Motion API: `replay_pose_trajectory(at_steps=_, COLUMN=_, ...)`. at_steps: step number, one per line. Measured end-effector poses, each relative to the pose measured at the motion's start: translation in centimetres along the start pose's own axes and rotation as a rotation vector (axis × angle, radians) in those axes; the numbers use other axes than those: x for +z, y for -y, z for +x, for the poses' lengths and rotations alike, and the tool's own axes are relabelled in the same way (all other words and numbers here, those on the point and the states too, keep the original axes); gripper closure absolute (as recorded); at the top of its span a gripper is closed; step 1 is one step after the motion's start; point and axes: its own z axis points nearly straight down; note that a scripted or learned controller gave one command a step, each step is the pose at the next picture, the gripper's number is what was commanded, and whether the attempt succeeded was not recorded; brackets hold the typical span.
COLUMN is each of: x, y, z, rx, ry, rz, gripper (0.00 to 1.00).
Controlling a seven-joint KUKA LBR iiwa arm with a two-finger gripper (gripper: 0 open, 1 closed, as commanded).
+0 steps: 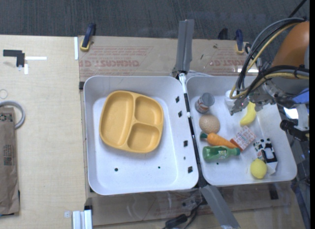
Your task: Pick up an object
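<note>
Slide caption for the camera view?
Gripper beside a banana in the right bin; yellow plate in the left.

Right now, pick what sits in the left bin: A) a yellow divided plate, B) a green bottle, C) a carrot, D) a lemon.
A: the yellow divided plate lies alone in the left bin, while the other items sit in the right bin.
</note>
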Motion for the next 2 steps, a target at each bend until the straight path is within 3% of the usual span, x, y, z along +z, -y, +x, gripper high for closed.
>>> replay_pose_trajectory(at_steps=1, x=5.1, y=0.8, z=-4.4, rx=0.06, ry=-0.01, rz=-0.004, gripper=0.0)
replay_pose_trajectory(at_steps=2, x=4.1, y=0.8, z=-4.8, rx=0.063, ry=-0.001, rz=-0.008, gripper=1.0)
